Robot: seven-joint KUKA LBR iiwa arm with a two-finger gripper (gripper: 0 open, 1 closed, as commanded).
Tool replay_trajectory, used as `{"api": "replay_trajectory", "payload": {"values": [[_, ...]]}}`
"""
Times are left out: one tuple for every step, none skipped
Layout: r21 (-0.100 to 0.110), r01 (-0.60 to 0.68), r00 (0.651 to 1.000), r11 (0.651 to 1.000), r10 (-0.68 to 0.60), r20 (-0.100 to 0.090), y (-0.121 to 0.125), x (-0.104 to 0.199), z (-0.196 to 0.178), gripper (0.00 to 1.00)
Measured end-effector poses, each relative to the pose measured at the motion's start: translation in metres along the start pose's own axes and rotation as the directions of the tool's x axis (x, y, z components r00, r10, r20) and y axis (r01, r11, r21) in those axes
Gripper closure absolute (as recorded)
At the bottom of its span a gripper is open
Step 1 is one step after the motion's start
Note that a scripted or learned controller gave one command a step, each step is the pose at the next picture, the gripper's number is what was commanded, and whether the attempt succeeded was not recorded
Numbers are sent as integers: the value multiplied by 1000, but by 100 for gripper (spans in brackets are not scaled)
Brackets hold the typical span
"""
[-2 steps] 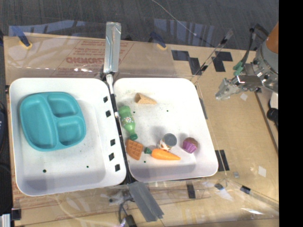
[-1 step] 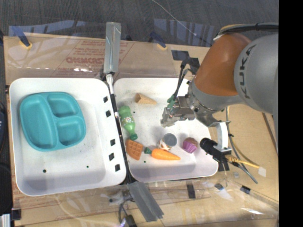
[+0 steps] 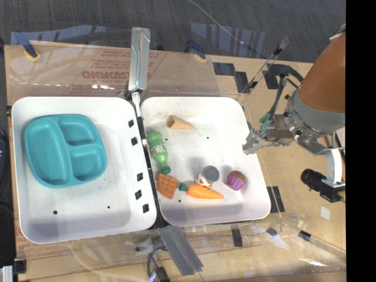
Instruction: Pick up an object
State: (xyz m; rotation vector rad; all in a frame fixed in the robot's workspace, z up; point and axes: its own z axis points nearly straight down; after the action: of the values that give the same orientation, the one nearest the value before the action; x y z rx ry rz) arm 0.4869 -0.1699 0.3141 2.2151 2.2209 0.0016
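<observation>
Two white bins side by side on the table (image 3: 294, 222): left bin (image 3: 35, 225), right bin (image 3: 255, 201). One teal divided tray (image 3: 63, 148) in the left bin, three compartments. Six small objects in the right bin: one cone-shaped piece (image 3: 179, 123) near the top, one green bottle (image 3: 157, 147) along the left wall, one waffle piece (image 3: 166, 185) below it, one orange carrot (image 3: 204, 192) with green top just right of the waffle, one grey round object (image 3: 210, 174) touching above the carrot, one purple cup-like object (image 3: 235, 180) to the right. Faint red printed text on the clear sheet above the left bin (too washed out to read). No readable brand on the bottle label. One end effector (image 3: 254, 144) over the right bin's right rim, above and right of the purple object, apart from every item. Finger opening: cannot tell, too blurred. Nothing seen in its grip.
</observation>
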Motion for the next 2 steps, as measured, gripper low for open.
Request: {"api": "replay_trajectory", "payload": {"values": [[3, 3, 1000, 1000, -3, -1, 32, -41, -31, 100], [17, 12, 1000, 1000, -12, -6, 70, 82, 112, 100]]}}
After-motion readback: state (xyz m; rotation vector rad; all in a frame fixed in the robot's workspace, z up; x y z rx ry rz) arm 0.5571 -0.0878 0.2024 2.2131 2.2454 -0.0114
